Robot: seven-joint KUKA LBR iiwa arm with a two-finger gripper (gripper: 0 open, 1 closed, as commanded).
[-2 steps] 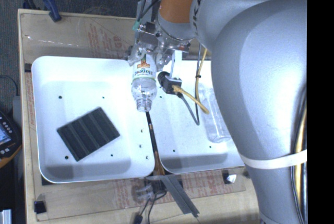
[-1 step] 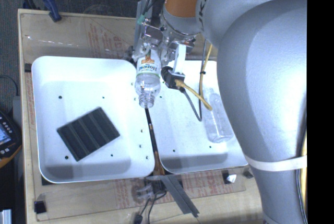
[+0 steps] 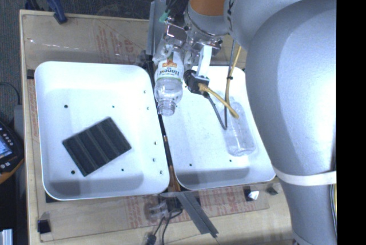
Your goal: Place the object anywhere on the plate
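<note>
Clear plastic water bottle (image 3: 168, 85) with a white label hangs pinched in the two-finger gripper (image 3: 171, 64) above the bins' shared edge; dark ribbed rectangular plate (image 3: 96, 145) lies far off in the left bin's (image 3: 51, 75) middle — releasing here would miss it; the smooth bottle might slip.

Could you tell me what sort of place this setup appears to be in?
Probably a robotics lab test bench: a grey arm over two white bins, a clear bottle at its gripper, and a blue clamp on the board's edge.
</note>
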